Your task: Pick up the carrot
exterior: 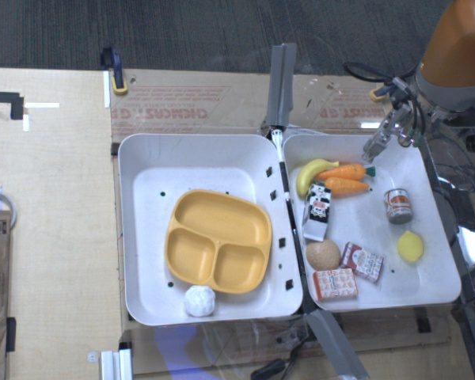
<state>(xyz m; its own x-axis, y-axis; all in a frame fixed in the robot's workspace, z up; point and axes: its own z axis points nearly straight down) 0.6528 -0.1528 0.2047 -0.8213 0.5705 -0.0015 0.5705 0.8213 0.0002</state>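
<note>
Carrot (347, 179): two orange pieces lying side by side in right bin (439, 287), upper-middle area, touching banana (310, 172) at its 9 o'clock. Milk carton (318, 210) just below, at 7 o'clock. Can (397, 206) at carrot's 4 o'clock, apart. Gripper (374, 150) hangs near bin's top rim, at 1 o'clock from carrot, just beside its green end, nothing between fingers; whether fingers are spread or closed, cannot tell. Left bin (142, 236) holds yellow divided plate (218, 241) and white ball (199, 300).
</note>
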